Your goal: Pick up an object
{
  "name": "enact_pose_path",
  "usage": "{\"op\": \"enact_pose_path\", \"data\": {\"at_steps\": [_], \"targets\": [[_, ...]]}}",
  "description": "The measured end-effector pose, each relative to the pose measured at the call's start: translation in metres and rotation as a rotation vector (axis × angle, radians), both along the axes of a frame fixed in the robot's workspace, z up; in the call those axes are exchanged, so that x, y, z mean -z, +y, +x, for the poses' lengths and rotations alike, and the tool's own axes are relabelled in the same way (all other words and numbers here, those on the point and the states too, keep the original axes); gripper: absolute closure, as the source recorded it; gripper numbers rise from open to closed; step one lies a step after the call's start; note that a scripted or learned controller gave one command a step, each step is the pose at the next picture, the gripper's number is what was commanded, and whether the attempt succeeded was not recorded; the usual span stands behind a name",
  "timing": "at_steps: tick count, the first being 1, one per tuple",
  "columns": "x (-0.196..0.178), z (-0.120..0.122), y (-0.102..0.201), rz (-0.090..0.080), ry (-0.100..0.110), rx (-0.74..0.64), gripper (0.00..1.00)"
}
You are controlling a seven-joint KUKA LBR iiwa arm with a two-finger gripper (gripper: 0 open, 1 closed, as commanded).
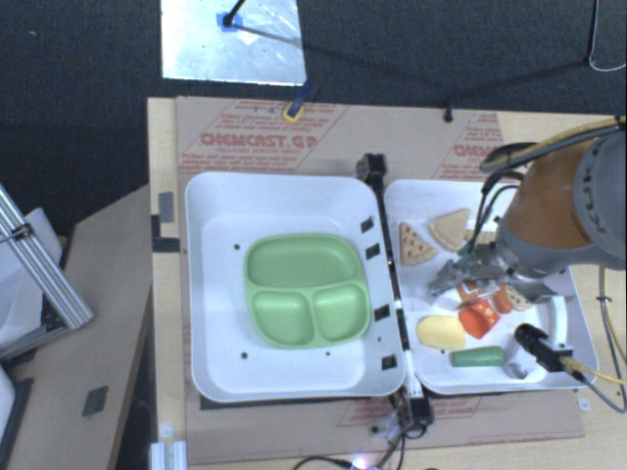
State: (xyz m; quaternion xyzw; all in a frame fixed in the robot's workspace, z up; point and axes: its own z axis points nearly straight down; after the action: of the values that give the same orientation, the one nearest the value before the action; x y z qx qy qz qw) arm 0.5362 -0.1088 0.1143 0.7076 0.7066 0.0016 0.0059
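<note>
Several toys crowd my gripper point(460, 274) in the right bin point(578, 346); I cannot tell its opening, so I may nudge the red piece point(478, 318) aside.

- The scene is seen by a single camera, fixed above the bench point(245, 125) and tilted down at a slant.
- Both white bins are taken in: the left bin point(211, 262) lies near the middle of the frame, and the right bin point(411, 199) is set toward the right edge.
- The far edge of the bench is placed in the upper part of the frame, with dark floor point(78, 47) beyond it.
- The near edge is shown close to the bottom.
- The arm point(558, 209) is seen entering from the right, partly cut by the frame edge.
- The view is wide enough for a side table point(98, 292) at the left to be included.
</note>
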Motion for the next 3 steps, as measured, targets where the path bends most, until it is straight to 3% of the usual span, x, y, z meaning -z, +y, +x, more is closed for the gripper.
{"op": "enact_pose_path", "data": {"at_steps": [1, 2, 3], "targets": [[0.005, 0.005, -0.002, -0.002, -0.011, 0.000, 0.00], [-0.007, 0.008, -0.002, -0.003, -0.019, -0.001, 1.00], [-0.050, 0.006, -0.003, 0.005, 0.005, -0.005, 1.00]]}}
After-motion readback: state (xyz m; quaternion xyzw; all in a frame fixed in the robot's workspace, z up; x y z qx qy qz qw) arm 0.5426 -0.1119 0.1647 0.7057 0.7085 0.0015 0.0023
